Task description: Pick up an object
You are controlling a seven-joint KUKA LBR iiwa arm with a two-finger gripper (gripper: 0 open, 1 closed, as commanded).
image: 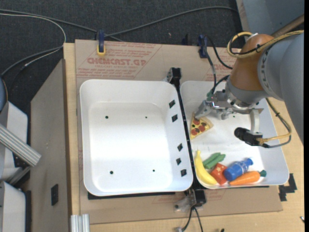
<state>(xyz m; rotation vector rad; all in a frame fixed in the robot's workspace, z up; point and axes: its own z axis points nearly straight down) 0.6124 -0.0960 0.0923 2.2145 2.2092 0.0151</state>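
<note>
Since the task takes any object, nearest candidate is the toy pizza slice (200, 126): it lies flat on the floor of the right bin (225, 142), close to the divider wall shared with the left bin (85, 129). My wrist (245, 83) hangs over the right bin's upper half, and my jaws sit just above and to the right of the slice, near its crust end. Can't tell from this angle whether the jaws are open or closed, and nothing visibly sits between them, so I'm not claiming a grip. My read on the slice: light, stiff, thin. That makes it a poor pinch from straight above, since there's little height to bite on and it could skid on the smooth bin floor or get jammed against the wall. If I go for it, best bet is across the narrow width near the tip, not along the length. The other options are clustered at the near edge of the same bin: banana (203, 169), green pod (214, 159), a red piece (219, 171), blue bottle (238, 168), carrot (247, 178). Bottle and carrot look rounder and taller, so easier to close on across the body, but they're touching each other, so there's a risk of dragging a neighbour or getting wedged. All look like light plastic, nothing fragile. Whole bin setup sits on a cardboard sheet (145, 58) on the desk.
</note>
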